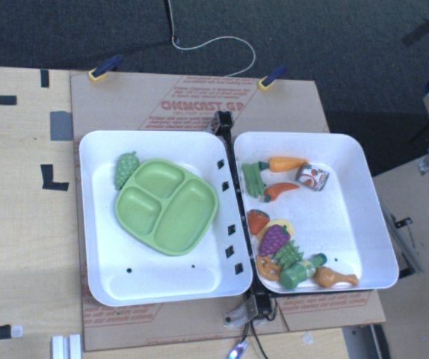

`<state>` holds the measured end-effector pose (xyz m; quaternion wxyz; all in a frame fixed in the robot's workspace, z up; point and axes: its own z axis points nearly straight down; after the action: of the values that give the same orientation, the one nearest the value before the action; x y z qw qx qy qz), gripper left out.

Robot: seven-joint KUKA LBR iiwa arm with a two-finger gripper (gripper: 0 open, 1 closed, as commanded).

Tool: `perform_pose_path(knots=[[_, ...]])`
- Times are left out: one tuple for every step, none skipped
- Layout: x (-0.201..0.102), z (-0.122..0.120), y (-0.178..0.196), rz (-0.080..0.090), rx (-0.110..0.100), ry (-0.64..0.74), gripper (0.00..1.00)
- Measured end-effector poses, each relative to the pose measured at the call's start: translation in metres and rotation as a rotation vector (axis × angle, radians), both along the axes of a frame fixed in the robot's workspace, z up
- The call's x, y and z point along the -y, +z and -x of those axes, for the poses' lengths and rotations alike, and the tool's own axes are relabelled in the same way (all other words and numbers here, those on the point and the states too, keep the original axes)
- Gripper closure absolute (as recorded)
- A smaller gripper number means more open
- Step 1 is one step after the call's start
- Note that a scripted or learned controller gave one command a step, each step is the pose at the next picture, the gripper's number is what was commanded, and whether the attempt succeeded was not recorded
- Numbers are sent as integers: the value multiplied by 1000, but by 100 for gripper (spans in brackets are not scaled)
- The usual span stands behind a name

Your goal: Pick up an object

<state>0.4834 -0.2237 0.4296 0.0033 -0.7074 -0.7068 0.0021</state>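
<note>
the things to pick from are toy foods heaped in the right bin [349,223], most of them crowded against its left wall, next to the divider between the two bins. near the far left corner of that bin lie a green bean pod [252,178], an orange carrot [285,164] and a second orange piece [280,191], with a small red and white can [312,176] on its side just beside the carrot's tip. further toward the near edge sit a red tomato-like piece [258,220], a purple bunch of grapes [273,239] on something yellow, then a tangle at the near left corner: a green leafy piece [288,256], a green bottle-like piece [300,272] and a tan drumstick shape [332,278], all touching or overlapping. the claw's state cannot be told from here. the left bin [106,264] holds a green divided plate [167,206] in its middle and a green bumpy toy [126,169] touching the plate's far left edge. the likely trouble, as i judge it: the pieces hug the wall and each other, so a descent could strike the bin's wall or the divider, or close on two things and drop both. the can may roll away when touched. the plate is broad and flat, a poor grab. a loose cable [199,47] lies beyond the bench's far edge.
</note>
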Motion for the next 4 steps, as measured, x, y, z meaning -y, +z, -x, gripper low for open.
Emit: perform_pose_path(knots=[[0, 0, -32, 2, 4, 1, 100], [0, -25, 113, 9, 23, 4, 100], [0, 1, 23, -1, -2, -1, 100], [0, -2, -12, 2, 3, 1, 100]])
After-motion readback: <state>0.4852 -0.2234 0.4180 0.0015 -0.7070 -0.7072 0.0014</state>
